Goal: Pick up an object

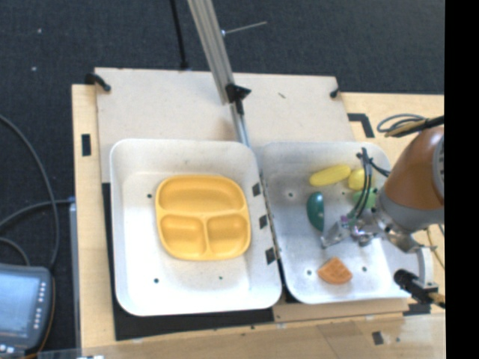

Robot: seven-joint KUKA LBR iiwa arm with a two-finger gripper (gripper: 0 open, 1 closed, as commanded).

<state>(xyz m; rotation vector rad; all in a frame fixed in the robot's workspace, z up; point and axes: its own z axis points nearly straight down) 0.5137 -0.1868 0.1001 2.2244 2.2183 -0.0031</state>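
Gripper [338, 234] low in right bin [299, 286], finger state unclear. Risk: closes on nothing — green obj [316, 209] just up-left, orange obj [334, 271] just below.

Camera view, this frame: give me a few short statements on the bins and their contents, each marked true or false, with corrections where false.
1. The yellow tray lies in the left bin. True.
2. The yellow tray has a single undivided well. False: it has three compartments.
3. The green object lies in the right bin. True.
4. The orange object sits on the yellow tray. False: it lies in the right bin, near its front edge.
5. The yellow banana-shaped object lies farther back in the bin than the green object. True.
6. The gripper hangs over the left bin. False: it is over the right bin, between the green and orange objects.
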